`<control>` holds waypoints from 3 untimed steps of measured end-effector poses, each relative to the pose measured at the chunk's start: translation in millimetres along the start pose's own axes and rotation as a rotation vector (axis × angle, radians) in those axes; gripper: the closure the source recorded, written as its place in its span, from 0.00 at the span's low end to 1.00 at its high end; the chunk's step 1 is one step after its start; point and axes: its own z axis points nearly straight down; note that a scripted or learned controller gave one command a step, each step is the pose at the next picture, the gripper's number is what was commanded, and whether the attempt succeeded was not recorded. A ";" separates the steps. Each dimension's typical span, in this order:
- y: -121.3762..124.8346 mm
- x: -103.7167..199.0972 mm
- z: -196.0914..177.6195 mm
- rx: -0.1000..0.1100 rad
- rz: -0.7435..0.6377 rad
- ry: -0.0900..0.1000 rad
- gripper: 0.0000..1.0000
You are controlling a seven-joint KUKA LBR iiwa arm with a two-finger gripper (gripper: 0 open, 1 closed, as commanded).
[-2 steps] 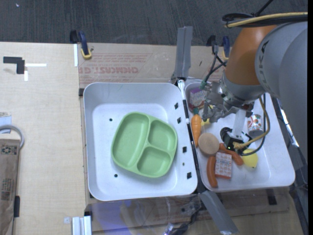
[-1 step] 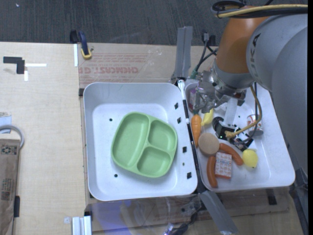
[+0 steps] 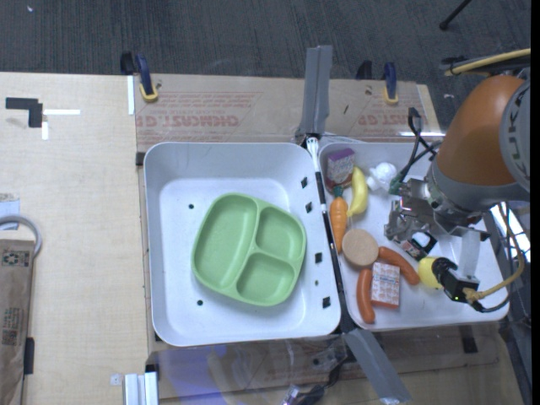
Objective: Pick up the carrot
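Carrot (image 3: 338,218) lies in the right bin (image 3: 472,315), hard against that bin's left wall, roughly mid-way along it. Long axis runs up-and-down in the camera view, broad end up, taper pointing down toward the tan round disc (image 3: 360,247) that sits just below and beside it. Orange, smooth, plastic-looking toy skin with a green stub at the top.

Claw (image 3: 408,223) hangs over the middle of the same bin, to the right of the carrot and apart from it, at about the same height in the view. So the carrot lies leftward from the claw, across the banana (image 3: 359,191), which curves yellow just beside the carrot's upper end. Judgement: the approach must travel left and set the pinch across the carrot's narrow width, with the wall close on one side.

Claw state: cannot tell; the metal parts blur against the bin, and nothing is seen held.

Neighbours: purple-lidded cup (image 3: 340,166) above the carrot; two glossy sausages (image 3: 365,296) and a red-and-white packet (image 3: 386,284) below. Left bin (image 3: 169,251) carries a matte green divided plate (image 3: 250,249).
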 end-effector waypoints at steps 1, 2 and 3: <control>-1.9 51.6 0.0 0.000 0.196 0.000 1.00; 68.3 91.6 -0.7 -0.002 0.037 -0.001 1.00; 76.7 -17.4 64.7 0.000 -0.076 0.000 1.00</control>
